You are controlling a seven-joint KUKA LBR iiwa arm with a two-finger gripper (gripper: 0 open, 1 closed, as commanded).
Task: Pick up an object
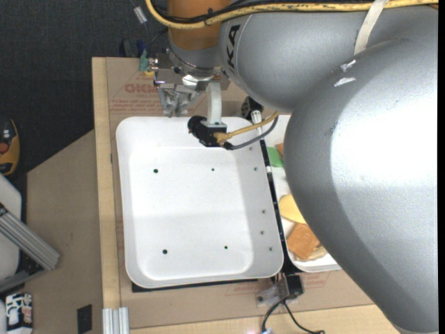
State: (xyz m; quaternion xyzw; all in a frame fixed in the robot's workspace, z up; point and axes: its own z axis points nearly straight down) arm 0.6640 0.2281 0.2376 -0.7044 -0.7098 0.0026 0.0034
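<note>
My gripper (174, 104) hangs over the far rim of the left white bin (139, 207), near its back edge, and I see nothing in its grasp. The grey arm covers most of the right bin (306, 264). In the strip of that bin still showing lie a green thing (276, 157), a yellow thing (292, 209) and an orange-brown rounded thing (304, 242). These three lie well to the right of and nearer than the gripper.
The bins rest on a brown cardboard sheet (104, 186) over the bench. The floor of the left bin shows bare white with small dark dots. A metal rail (28, 239) lies at the lower left, off the bench.
</note>
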